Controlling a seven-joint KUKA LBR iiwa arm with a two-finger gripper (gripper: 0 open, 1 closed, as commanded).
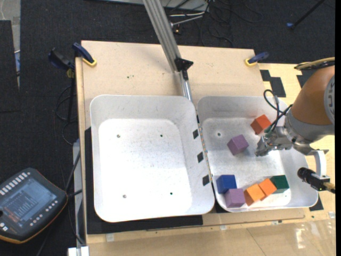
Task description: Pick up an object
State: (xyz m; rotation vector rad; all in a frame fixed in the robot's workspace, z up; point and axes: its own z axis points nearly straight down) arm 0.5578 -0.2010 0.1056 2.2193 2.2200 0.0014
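Two shallow white bins sit side by side on the bench (133, 63): the left bin (106, 111) and the right bin (213, 108), which carries six small blocks. An orange block (260, 124) lies toward the right bin's far right corner, with a purple block (237, 144) nearer the middle. Along the near edge run a blue block (226, 183), a second purple block (235, 197), a second orange block (256, 191) and a green block (279, 184), each touching or just beside its neighbour. The arm (314, 108) reaches in over the right edge, and its jaws (263, 149) hang low in the right bin, between the two far blocks and just beside the first orange one. Nothing shows between them; whether they are spread or pressed together cannot be told.
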